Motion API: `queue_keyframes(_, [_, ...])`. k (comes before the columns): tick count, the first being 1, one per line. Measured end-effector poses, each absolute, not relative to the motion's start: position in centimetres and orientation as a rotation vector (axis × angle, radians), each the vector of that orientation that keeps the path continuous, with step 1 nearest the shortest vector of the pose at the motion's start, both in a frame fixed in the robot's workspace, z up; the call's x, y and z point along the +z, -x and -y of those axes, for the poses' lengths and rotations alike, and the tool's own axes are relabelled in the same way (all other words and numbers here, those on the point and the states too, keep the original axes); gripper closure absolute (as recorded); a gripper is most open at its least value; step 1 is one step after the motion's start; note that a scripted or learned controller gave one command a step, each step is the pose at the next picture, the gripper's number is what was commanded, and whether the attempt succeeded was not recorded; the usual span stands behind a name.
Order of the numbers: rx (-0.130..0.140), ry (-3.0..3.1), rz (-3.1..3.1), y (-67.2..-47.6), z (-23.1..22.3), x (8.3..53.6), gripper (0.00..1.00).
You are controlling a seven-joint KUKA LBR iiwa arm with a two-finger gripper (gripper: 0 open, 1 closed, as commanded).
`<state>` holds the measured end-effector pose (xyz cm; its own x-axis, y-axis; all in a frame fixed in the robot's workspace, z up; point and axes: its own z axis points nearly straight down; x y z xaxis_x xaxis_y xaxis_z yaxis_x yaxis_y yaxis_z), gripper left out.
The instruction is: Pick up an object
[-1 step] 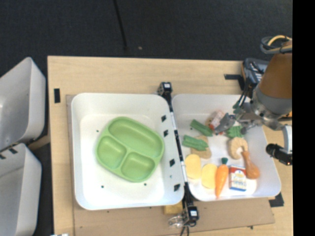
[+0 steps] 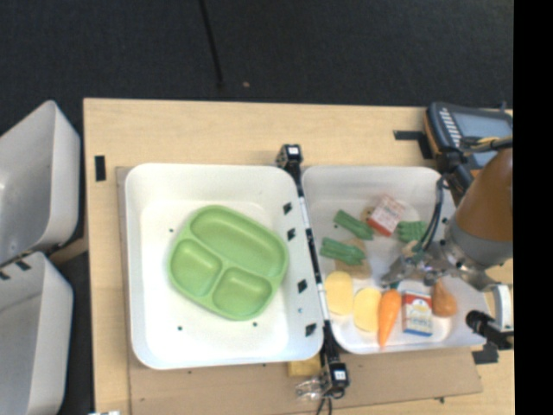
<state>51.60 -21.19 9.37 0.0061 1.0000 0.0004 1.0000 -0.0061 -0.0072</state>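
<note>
Looking down at the bench, we see the gripper point(image 2: 413, 266) low inside the right bin point(image 2: 371, 178). It sits in the middle of the toys, so we think it is trying to grab one. We cannot tell if it is open or closed, and we see no toy held in it.

Lots of toy food lies packed close in this bin. An orange carrot point(image 2: 388, 316) lies near the front edge. Two yellow pieces point(image 2: 352, 298) sit just left of it. A small red and white box point(image 2: 418, 314) is on its right, and a brown piece point(image 2: 444, 301) is beside that. Green pieces point(image 2: 344, 251) lie further back, next to a red and white packet point(image 2: 385, 214).

Any of these could be the thing to pick up. They crowd each other, so we think a neighbour could get bumped.

Over in the left bin point(image 2: 138, 232) rests a green tray with three parts point(image 2: 227, 262), well away from the arm point(image 2: 486, 210).
</note>
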Motion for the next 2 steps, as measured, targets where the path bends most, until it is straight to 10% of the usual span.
queue_keyframes(2, [-0.001,2.223,2.227,-49.1,23.0,18.6,0.00])
